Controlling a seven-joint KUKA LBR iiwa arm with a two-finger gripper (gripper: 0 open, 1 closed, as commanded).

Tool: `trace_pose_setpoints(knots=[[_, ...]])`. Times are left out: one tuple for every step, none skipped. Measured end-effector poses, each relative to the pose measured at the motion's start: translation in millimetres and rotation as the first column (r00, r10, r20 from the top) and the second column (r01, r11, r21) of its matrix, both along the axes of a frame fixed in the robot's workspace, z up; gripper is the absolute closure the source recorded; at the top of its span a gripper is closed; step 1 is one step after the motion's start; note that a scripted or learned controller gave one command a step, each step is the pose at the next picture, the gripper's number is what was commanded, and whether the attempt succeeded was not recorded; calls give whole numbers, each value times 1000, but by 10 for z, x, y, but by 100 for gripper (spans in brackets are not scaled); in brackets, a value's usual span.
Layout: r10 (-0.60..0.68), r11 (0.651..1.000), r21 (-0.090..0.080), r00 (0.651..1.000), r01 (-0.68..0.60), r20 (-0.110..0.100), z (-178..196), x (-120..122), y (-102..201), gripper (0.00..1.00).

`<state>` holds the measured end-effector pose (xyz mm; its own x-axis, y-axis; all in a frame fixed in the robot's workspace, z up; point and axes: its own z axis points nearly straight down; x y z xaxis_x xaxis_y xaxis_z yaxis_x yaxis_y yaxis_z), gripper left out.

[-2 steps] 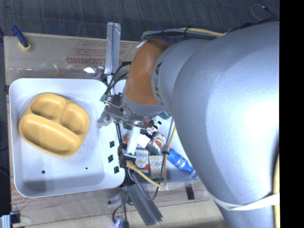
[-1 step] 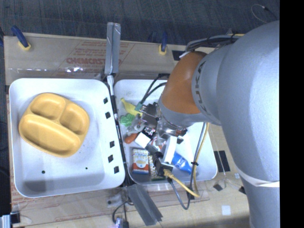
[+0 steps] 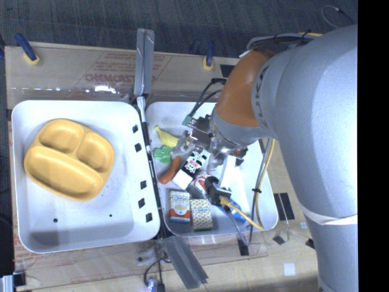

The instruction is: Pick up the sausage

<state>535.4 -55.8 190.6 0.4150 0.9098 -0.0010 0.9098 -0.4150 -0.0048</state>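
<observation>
The sausage [image 3: 171, 170] is seen lying just left of the tool [image 3: 196, 155], beside a green toy [image 3: 162, 154]. Whether the tool is released or clenched cannot be told.

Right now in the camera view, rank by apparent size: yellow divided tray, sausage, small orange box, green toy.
1. yellow divided tray, by far the largest
2. small orange box
3. sausage, partly under the hand
4. green toy
Sausage and box look close; unsure.

Look for the sausage [image 3: 169, 170]: you'll see a short orange-red link lying flat and slanted in the right bin [image 3: 159, 115], close to its left wall, about midway along.
</observation>
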Motion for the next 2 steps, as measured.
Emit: trace_pose_setpoints(knots=[[-1,1000,0,1000,1,-2,-3,-240,362,0],[4,1000,1,1000,-4,-5,88,-237,364,100]])
